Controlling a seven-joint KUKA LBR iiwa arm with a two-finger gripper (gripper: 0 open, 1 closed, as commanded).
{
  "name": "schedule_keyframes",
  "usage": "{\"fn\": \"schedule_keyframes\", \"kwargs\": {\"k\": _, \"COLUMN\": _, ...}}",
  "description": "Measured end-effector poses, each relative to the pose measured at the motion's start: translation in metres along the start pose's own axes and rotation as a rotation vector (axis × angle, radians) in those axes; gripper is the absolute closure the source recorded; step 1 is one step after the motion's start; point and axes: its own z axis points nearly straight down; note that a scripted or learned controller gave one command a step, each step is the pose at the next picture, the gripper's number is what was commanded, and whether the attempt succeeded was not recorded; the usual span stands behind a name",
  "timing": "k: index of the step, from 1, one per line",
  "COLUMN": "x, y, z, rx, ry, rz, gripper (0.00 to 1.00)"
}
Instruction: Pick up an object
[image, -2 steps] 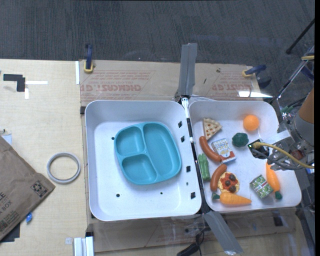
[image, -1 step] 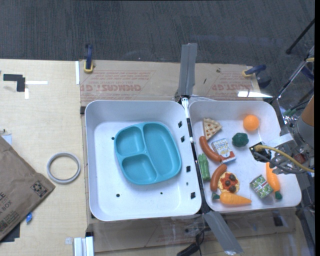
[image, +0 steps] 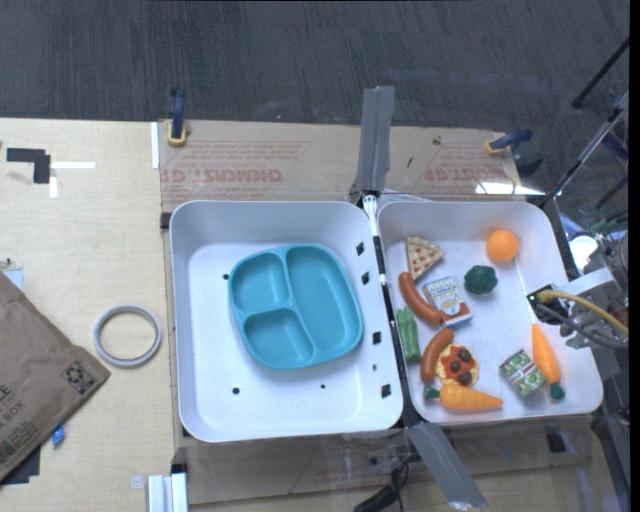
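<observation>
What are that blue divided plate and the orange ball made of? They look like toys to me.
The blue divided plate looks like moulded plastic: one even turquoise colour, smooth rounded ridges between its three compartments, a soft matte sheen. The orange ball is probably plastic or rubber play food: uniform bright colour with a faint highlight, though its surface is too small to read closely.

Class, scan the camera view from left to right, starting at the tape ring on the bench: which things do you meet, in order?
Tape ring → blue divided plate → green pea pod → waffle slice → dark green broccoli → orange ball → green carton
</observation>
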Motion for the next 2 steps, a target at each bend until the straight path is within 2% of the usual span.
{"fn": "schedule_keyframes", "kwargs": {"k": 1, "x": 0.000, "y": 0.000, "z": 0.000, "rx": 0.000, "ry": 0.000, "rz": -0.001, "gripper": 0.00}}
{"fn": "schedule_keyframes", "kwargs": {"k": 2, "x": -0.006, "y": 0.028, "z": 0.066, "rx": 0.002, "ry": 0.000, "rz": -0.139, "gripper": 0.00}}
